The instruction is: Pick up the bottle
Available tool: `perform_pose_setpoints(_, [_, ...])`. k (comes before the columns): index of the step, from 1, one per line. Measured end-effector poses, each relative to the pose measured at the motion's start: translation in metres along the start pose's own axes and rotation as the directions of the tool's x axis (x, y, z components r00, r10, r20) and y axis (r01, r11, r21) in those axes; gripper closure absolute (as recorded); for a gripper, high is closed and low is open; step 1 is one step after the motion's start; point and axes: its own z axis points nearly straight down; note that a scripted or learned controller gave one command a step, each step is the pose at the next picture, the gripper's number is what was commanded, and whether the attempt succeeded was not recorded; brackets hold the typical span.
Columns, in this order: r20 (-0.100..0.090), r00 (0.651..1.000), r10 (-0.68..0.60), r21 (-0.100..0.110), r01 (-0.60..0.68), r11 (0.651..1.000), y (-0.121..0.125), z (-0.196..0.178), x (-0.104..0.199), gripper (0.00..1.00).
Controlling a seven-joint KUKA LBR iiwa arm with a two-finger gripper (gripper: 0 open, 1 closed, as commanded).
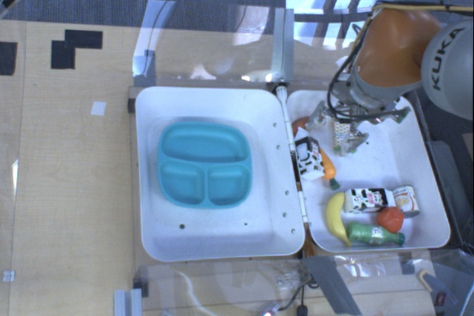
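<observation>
Green bottle (375, 235) on its side

Illumination is bright, even and diffuse. Both white bins (222, 248) are near overexposure, with little surface detail. Shadows are soft and short: a faint one lies under the blue tray (205, 163) along its lower edge. Strong glare streaks appear on the clear panels (244, 18) behind the bins, with bluish window-like reflections at top centre-right. More reflections show on the clear sheet at the bottom edge. Overall sharpness is moderate; small labels in the right bin are unreadable. The arm (396, 48) appears slightly soft. The counter (67, 159) is evenly lit.
</observation>
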Motion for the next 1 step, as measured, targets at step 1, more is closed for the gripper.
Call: perform_pose_setpoints(1, [0.011, 0.99, -0.142, -0.01, 0.142, 0.99, 0.0478, -0.096, -0.0694, 0.0])
